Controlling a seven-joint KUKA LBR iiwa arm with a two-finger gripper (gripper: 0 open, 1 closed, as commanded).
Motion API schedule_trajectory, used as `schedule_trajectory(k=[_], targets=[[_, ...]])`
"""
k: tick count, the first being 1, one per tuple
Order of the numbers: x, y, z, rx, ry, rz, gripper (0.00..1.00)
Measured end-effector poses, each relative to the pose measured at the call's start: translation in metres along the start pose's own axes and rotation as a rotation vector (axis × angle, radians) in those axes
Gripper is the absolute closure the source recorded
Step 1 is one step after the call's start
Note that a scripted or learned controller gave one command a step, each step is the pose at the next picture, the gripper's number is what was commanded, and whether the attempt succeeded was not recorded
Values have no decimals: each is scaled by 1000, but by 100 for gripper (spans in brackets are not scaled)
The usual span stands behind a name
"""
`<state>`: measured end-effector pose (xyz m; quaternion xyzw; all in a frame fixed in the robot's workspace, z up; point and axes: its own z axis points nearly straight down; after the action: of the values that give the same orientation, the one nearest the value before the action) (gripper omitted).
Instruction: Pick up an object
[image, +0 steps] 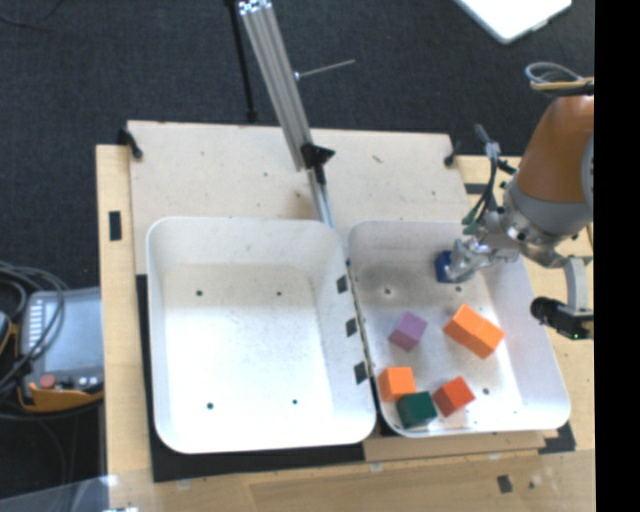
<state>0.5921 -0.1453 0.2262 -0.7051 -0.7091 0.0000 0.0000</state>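
From above, the gripper (458, 266) sits low in the right bin (530, 400), at a blue block (443, 265) near its far wall; whether the fingers grip it cannot be told. Purple (407, 330), orange (473, 331), small orange (398, 381), green (417, 408) and red (454, 395) blocks lie nearer.

I get even, bright overhead light, no hard shadows; the left bin (250, 330) is nearly blown out white, the right bin (520, 340) shows grey smudging; dark floor (100, 60) stays underexposed; whole frame soft and low-res, small blocks have fuzzy edges, arm (555, 170) slightly blurred
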Motion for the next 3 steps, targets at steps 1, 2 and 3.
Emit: schedule_trajectory(k=[1, 2, 3], targets=[[57, 8, 2, 0, 2, -1, 100], [101, 9, 3, 2, 2, -1, 100], [153, -1, -10, 3, 3, -2, 100]])
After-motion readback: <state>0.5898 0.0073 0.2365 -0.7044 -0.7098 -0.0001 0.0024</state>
